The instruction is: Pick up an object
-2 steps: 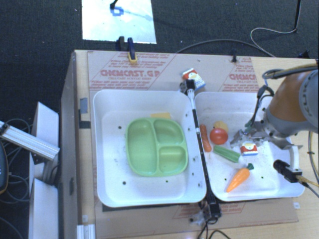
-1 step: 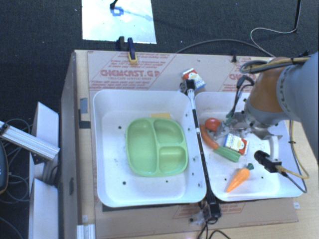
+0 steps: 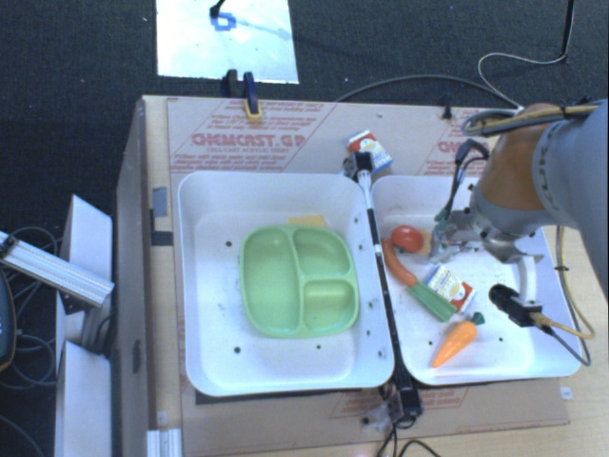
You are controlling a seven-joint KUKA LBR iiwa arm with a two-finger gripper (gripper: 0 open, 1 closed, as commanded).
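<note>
Inside left bin: green divided plate, centre. Right bin holds red tomato at 9 o'clock w/ orange-green tool under it, small carton mid, toy carrot at 6. Gripper sits just beside tomato, 3 o'clock of it; grip state can't tell. Another carton on board at 12, outside the bins.

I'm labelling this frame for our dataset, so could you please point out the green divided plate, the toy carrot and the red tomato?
green divided plate (image 3: 299, 281): camera view, middle ridge between compartments.
toy carrot (image 3: 453, 343): camera view, middle of orange body.
red tomato (image 3: 407, 238): camera view, centre of its top.
</note>
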